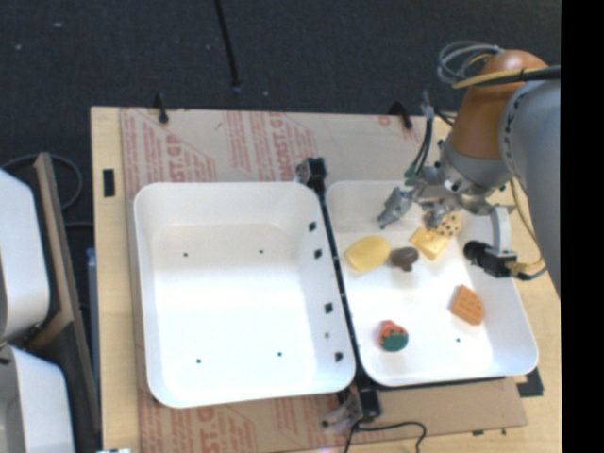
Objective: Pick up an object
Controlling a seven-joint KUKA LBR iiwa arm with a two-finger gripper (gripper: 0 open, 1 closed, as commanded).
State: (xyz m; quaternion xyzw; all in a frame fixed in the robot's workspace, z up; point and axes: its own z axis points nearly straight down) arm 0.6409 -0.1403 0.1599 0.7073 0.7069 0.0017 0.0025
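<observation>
Arm: grey with an orange band (486,111), reaching in from the right, wrist low over the right bin's far half.
Claw (415,206): above the far part of the right bin — whether it is apart or together, I cannot tell (no object seen in it).
Right white shallow bin (500,347): holds five objects.
Pale yellow rounded lump (367,253): near the divider, left of the claw.
Small brown-grey rounded piece (404,259): just beside the yellow lump.
Yellow holed cheese-like wedge (436,237): just below the wrist.
Orange ridged block (466,306): well apart, toward the right wall.
Red-and-green round piece (394,336): near the front.
Left white shallow bin (151,253): beside the right one — on the table (236,144).
</observation>
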